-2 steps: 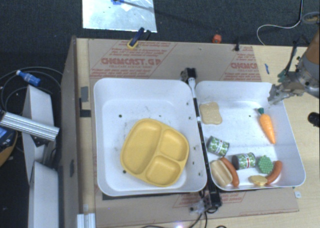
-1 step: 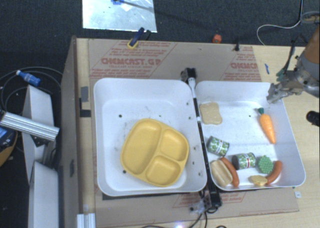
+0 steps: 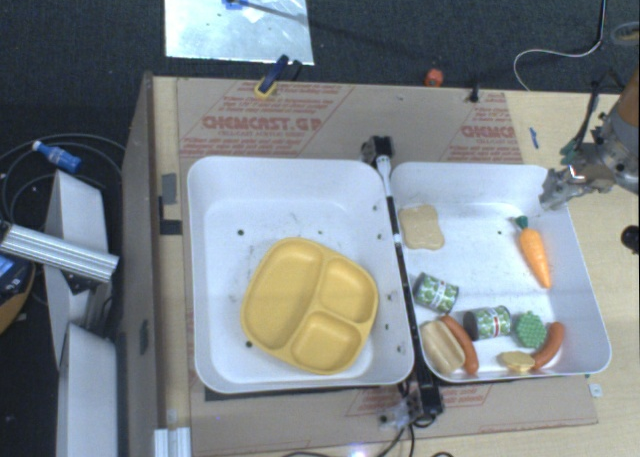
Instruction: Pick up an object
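Observation:
The right bin [image 3: 575, 245] holds a carrot [image 3: 534, 253] near its right wall, a tan cookie-like piece [image 3: 422, 227] at its left, and a green can [image 3: 435, 292] below that. Along the front lie a hot dog [image 3: 447, 343], a second green can [image 3: 491, 322], a green broccoli-like piece [image 3: 530, 329], a sausage [image 3: 550, 344] and a yellow piece [image 3: 516, 360]. My gripper [image 3: 562, 188] hangs at the right bin's far right rim, above and right of the carrot, with nothing visibly in it.
The left bin [image 3: 215, 235] holds a yellow divided plate [image 3: 310, 305]. A clamp [image 3: 381, 152] sits where the two bins meet at the back. Cardboard [image 3: 300, 115] lies under both bins. Cables and metal parts lie off the bench's left.

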